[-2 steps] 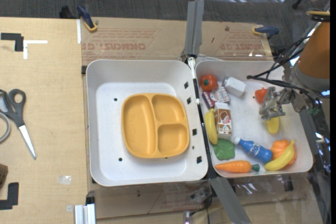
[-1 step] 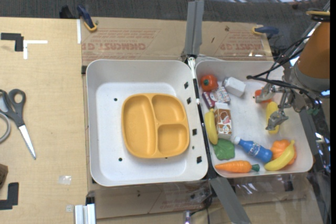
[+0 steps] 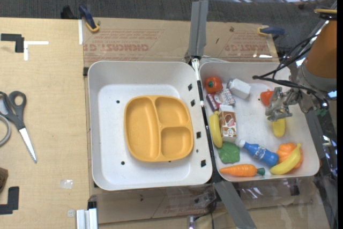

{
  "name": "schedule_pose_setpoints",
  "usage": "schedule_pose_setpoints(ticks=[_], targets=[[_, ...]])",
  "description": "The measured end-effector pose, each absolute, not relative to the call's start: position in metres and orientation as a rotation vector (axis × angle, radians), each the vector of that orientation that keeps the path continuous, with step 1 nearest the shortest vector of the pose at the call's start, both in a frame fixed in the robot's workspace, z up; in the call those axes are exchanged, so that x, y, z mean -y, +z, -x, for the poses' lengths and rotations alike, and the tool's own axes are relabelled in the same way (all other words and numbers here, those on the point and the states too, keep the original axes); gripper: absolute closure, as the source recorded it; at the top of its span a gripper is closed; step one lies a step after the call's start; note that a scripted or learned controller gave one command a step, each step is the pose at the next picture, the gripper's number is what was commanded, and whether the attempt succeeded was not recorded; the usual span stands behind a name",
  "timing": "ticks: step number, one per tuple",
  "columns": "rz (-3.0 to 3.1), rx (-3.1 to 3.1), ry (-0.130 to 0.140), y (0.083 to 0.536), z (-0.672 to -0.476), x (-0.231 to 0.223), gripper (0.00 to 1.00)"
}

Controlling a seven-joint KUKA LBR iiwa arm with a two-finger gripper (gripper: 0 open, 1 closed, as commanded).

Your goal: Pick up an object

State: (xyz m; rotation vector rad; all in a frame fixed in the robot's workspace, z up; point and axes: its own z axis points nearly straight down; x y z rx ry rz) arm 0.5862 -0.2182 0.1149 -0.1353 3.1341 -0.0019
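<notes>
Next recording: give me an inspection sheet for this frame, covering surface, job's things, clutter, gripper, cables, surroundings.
Surface: two white bins; left bin holds a yellow divided plate.
Job's things: right bin holds a tomato, white block, juice carton, blue bottle, carrot, banana.
Clutter: scissors on the bench.
Gripper: gripper low in the right bin, above a small yellow object.
Cables: black cables by the arm.
Surroundings: blue clamps, cardboard.

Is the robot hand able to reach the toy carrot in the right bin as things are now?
Probably yes. The carrot lies at the near edge of the right bin, nothing on top of it, and the hand hovers over the same bin.
</notes>
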Motion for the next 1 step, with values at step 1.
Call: schedule_pose_setpoints(ticks=[1], targets=[[-0.281,-3.131,0.002,0.0895,-0.61,0.1309,1.0]])
